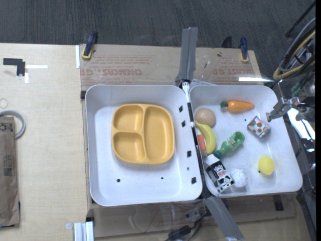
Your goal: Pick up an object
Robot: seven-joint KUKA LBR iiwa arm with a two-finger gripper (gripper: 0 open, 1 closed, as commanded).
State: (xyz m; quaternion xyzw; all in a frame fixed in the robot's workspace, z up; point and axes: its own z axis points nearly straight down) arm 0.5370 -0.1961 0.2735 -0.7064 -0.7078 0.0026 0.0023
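Observation:
The right bin [281, 187] holds several small items. They include an orange carrot [238, 105], a tan round ball [204, 117], a banana [208, 137], a green toy [231, 143] and a yellow lemon [266, 165]. There is also a small printed box [258, 127], a black-and-white carton [219, 174] and a white crumpled lump [239, 177]. My gripper [277, 112] hangs over the bin's right rim, just up and right of the printed box. Nothing is seen in its grasp.
The left bin [100, 185] carries a yellow divided plate [144, 133]. A grey divider bar [188, 59] runs between the bins at the back. Cables and arm parts [301, 69] crowd the right edge. A brown bag [7, 164] lies at the far left.

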